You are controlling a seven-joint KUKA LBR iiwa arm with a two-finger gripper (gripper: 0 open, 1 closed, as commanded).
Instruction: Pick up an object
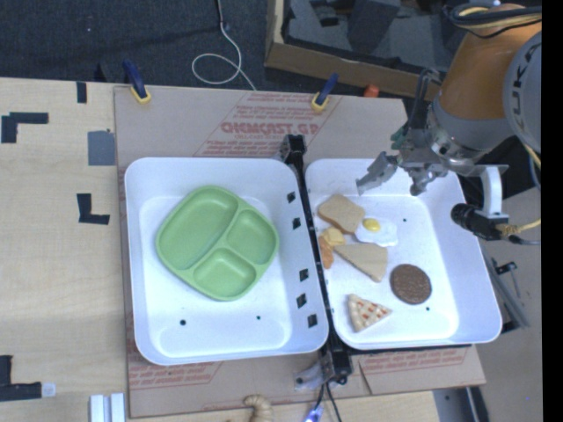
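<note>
The right bin [457, 262] holds several toy foods: a bread slice [340, 212], a fried egg [376, 229], a tan wedge [364, 259], a small orange piece [329, 244], a round brown cookie [411, 283] and a pizza slice [366, 311]. My gripper [398, 176] hangs above the bin's far edge, up and right of the bread slice. Its two fingers are spread apart with nothing between them.
The left bin [145, 236] holds a green divided plate [218, 242]. A black divider [303, 236] runs between the bins. Cardboard [255, 126] lies under both bins, clamped at the back. A black part of the arm [479, 220] sticks out over the right bin's right rim.
</note>
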